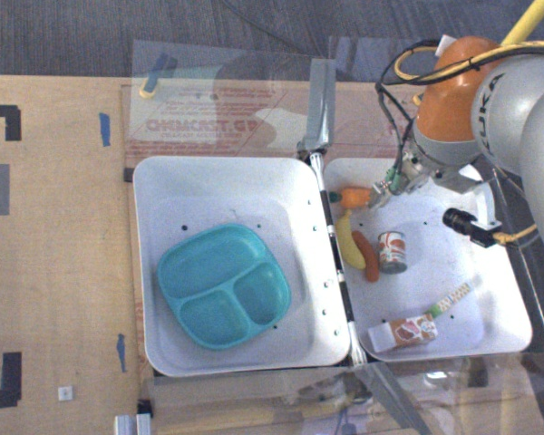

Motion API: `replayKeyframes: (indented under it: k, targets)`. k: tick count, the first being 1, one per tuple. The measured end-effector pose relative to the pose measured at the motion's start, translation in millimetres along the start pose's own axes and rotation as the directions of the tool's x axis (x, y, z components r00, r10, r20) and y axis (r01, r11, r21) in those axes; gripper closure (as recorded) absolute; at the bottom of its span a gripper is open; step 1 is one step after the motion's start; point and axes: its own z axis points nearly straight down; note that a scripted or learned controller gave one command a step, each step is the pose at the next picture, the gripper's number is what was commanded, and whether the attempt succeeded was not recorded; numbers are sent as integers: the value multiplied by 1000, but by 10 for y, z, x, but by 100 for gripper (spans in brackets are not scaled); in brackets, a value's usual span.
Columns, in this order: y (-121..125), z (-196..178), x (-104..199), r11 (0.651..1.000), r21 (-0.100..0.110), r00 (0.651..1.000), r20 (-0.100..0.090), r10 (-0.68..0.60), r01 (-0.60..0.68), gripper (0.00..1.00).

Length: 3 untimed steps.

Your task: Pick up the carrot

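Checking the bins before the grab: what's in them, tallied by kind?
Carrot: 1
Banana: 1
Hot dog: 1
Can: 1
Tube: 1
Toothbrush: 1
Teal divided plate: 1
Total: 7

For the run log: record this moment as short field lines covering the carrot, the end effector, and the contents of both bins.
target: carrot, far left corner of the right bin, near the divider
end effector: low over the right bin, just right of the carrot
grasp: carrot not seen between its fingers
right bin contents: carrot, banana, sausage, can, toothpaste tube
left bin contents: teal divided plate
arm: enters from the right, orange band above the wrist
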Motion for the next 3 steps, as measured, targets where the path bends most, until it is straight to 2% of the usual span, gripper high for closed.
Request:
replayKeyframes:
  k: [1,2,3]
  targets:
    - [448,-868,768,999,-18,999,0,49,-49,100]
    - [448,-866,770,999,-17,999,0,49,-48,0]
    - [-64,-856,460,1000,-15,1000,-1,21,-21,0]
